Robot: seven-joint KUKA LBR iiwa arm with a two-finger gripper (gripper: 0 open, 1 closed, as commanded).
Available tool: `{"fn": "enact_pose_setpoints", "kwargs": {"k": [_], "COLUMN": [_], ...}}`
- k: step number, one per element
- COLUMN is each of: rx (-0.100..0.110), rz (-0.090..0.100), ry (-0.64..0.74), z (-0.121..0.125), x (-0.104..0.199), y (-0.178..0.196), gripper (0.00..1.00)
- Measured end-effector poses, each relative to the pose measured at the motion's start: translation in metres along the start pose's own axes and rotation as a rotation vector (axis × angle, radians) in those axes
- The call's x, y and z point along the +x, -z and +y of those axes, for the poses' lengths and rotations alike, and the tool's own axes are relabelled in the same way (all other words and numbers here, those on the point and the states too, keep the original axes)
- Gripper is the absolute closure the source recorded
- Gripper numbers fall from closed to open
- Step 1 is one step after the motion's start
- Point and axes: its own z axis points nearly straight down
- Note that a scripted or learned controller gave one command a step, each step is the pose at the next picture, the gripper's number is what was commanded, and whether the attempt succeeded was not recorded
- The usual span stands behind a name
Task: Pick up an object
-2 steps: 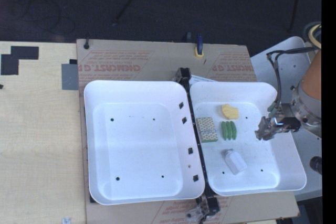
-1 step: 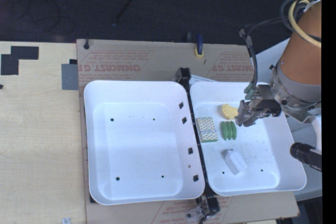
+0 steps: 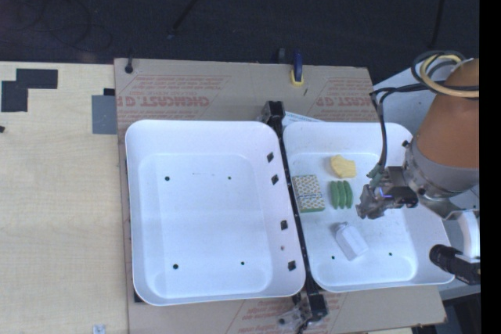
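Note:
The right bin (image 3: 368, 278) holds a yellow lump (image 3: 342, 166), a green ribbed piece (image 3: 340, 194), a pale checkered sponge-like block (image 3: 308, 192) and a small white cylinder (image 3: 350, 239). My gripper (image 3: 374, 204) hangs over the right bin's right half, just right of the green piece and above the white cylinder. Nothing shows between its fingers. The arm's orange band and grey wrist (image 3: 450, 145) cover the bin's right rim.
The left bin (image 3: 149, 160) lies beside the right one, joined by black clips along the shared rim (image 3: 280, 184). Both bins rest on a cardboard sheet (image 3: 203, 86) on the wooden bench. Cables loop above the arm at the right.

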Motion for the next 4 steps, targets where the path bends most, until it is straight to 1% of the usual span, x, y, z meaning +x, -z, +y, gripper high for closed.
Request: {"fn": "enact_pose_setpoints", "kwargs": {"k": [1, 2, 3, 4], "rx": [-0.022, -0.009, -0.002, -0.024], "rz": [-0.002, 0.003, -0.001, 0.005], "ry": [0.009, 0.013, -0.003, 0.022], "z": [0.097, 0.06, 0.024, -0.001], "x": [-0.003, 0.069, -0.019, 0.111], "y": [0.066, 0.077, 0.01, 0.14], "gripper": [1.0, 1.0, 1.0, 1.0]}}
